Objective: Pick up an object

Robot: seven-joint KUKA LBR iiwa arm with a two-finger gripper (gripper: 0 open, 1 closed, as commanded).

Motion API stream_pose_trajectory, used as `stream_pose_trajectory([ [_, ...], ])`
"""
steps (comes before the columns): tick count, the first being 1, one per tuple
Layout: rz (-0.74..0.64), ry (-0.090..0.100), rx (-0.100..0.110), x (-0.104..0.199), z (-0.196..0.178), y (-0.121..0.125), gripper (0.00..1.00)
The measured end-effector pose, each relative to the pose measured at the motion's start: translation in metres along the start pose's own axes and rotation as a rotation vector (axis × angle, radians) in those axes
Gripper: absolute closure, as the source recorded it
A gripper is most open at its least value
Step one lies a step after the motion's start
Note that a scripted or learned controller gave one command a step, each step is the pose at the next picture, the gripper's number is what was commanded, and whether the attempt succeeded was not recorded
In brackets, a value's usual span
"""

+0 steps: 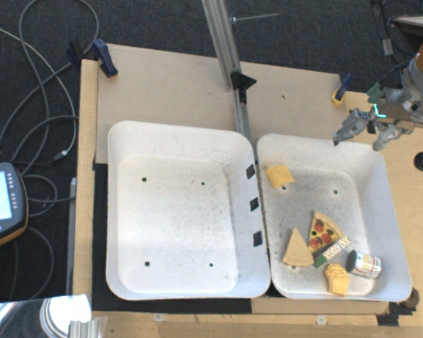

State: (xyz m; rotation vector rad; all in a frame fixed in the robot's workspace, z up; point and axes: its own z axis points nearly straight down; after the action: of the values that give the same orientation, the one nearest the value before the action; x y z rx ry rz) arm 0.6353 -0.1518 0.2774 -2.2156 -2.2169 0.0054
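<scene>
The wooden worktop (204, 83) carries two shallow white plastic bins. The left bin (119, 215) shows bare floor. The right bin (392, 210) holds a yellow cheese block (278, 176) near its far-left corner, and a tan wedge (296, 249), a pizza slice toy (325, 235), a small can (363, 265) and a yellow corn piece (338, 279) at its near side. The hand (361, 139), fingers spread with nothing between them, hovers over the far rim, well apart from all objects.
</scene>
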Motion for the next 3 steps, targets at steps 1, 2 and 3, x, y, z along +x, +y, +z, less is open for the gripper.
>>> stream_pose_trajectory([
  [1,-0.002,-0.002,-0.005,0.0,-0.003,0.001,0.0],
  [2,0.0,-0.001,-0.001,0.003,0.039,0.0,0.0],
  [3,0.001,-0.001,0.0,-0.003,0.085,0.002,0.0],
])
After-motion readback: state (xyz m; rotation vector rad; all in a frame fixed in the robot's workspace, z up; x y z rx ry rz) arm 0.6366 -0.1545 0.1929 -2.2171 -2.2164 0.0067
